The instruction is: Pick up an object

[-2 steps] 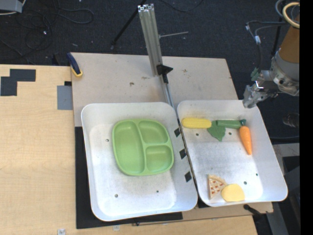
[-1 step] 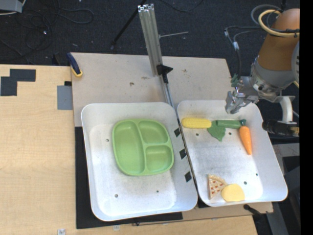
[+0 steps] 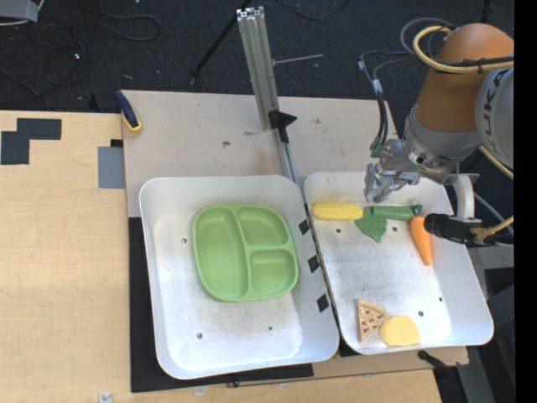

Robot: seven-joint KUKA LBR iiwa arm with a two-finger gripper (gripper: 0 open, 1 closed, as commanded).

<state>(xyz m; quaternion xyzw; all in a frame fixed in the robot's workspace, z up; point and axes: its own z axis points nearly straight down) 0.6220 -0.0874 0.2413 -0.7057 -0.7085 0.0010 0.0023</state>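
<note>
Camera view: the gripper [image 3: 382,187] hung over the far edge of the right bin [image 3: 457,309], just above the green husk end of a toy corn cob [image 3: 337,211]. Whether its fingers were spread or pressed together could not be told; nothing was seen between them. The corn cob lay flat near the bin's far-left corner, its green leaves [image 3: 382,219] trailing toward the right. A toy carrot [image 3: 421,240] lay just beside the leaves, near the right wall. A pizza slice [image 3: 369,319] and a yellow round piece [image 3: 400,332] lay touching each other at the near edge of the same bin. In the left bin [image 3: 168,326] sat a green divided plate [image 3: 246,252], well apart from the gripper.
</note>
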